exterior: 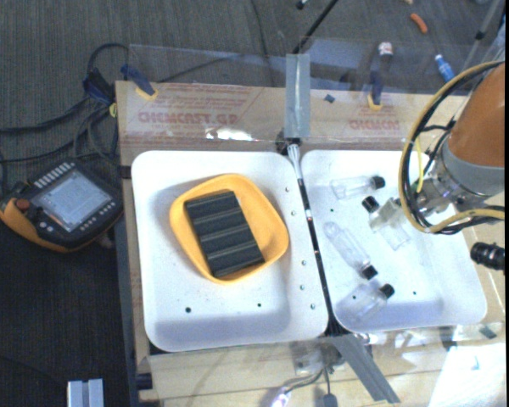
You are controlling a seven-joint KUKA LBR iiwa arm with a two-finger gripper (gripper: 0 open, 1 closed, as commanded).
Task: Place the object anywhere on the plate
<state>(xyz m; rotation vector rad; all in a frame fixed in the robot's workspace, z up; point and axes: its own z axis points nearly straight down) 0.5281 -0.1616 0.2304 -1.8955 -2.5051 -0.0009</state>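
A yellow plate (276,227) lies in the left white bin (161,312). On the middle of the plate rests a black ribbed block (225,233), lying flat and turned slightly. The grey arm with its orange band (483,130) reaches in from the right over the right bin (458,299). My gripper (390,216) hangs low over that bin's middle, well to the right of the plate. Its tip blends with clear plastic pieces beneath it, so its state is unclear.
Several clear vials with black caps lie in the right bin, one at the back (356,185), one in the middle (349,248), one at the front (369,298). Yellow and black cables (420,185) loop off the wrist. A teach pendant (64,206) sits left of the bench.
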